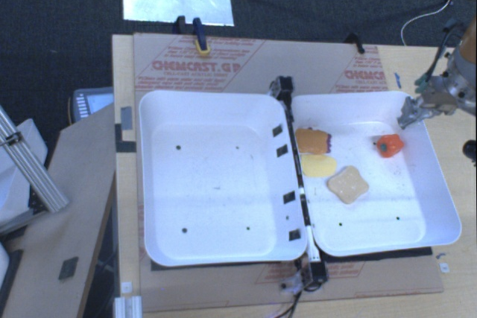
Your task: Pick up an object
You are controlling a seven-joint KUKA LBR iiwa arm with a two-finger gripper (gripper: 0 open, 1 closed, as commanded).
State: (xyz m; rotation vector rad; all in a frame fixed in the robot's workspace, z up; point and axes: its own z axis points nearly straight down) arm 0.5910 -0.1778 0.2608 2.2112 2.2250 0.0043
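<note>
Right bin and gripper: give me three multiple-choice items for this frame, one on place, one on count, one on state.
1. Where do the objects lie?
A. left bin
B. right bin
C. on the cardboard

2. How many objects are in that bin?
A. two
B. four
C. six

3. What is the gripper doing?
A. holding the red piece
B. pressing on the tan piece
C. hanging over the bin's far right corner, holding nothing

Answers: 1 B, all lie in the right bin. 2 B, orange piece, yellow piece, tan piece, red piece. 3 C, the gripper has no object at its tips.
</note>
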